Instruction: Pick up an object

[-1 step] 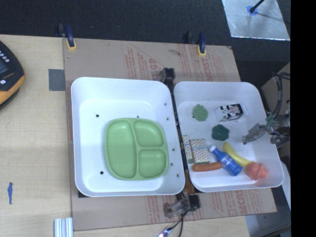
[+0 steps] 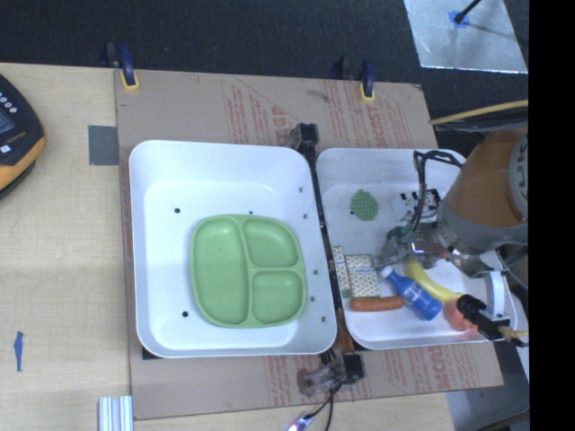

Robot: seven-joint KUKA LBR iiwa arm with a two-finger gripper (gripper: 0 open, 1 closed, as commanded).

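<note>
Reaching into the right bin (image 2: 359, 164), arm (image 2: 481, 191) down low from the right side, gripper (image 2: 406, 241) sitting among the clutter near the bin's middle. Can't tell how the jaws stand, too dark and tangled with cable there.

Candidate objects all in the right bin: blue bottle (image 2: 415, 296) lying on its side, yellow banana-like piece (image 2: 433, 285) touching it just behind, sausage (image 2: 375, 304) along the front wall, patterned box (image 2: 359, 275) by the left wall, green round thing (image 2: 364, 205) toward the back, orange-red item (image 2: 463, 312) at front right. Left bin (image 2: 153, 178) has the green divided plate (image 2: 247, 269), well apart from the arm.

Step, by my read: approach/descent for a grasp, nothing lifted yet. Nothing visibly between the jaws. Closest targets look like the bottle and the yellow piece, just beside the gripper.

Next move calls for: settling on one item, centring over it, closing, then a straight lift. Bottle and yellow piece touch, so a grip may nudge or catch both; round bottle could roll out.
</note>
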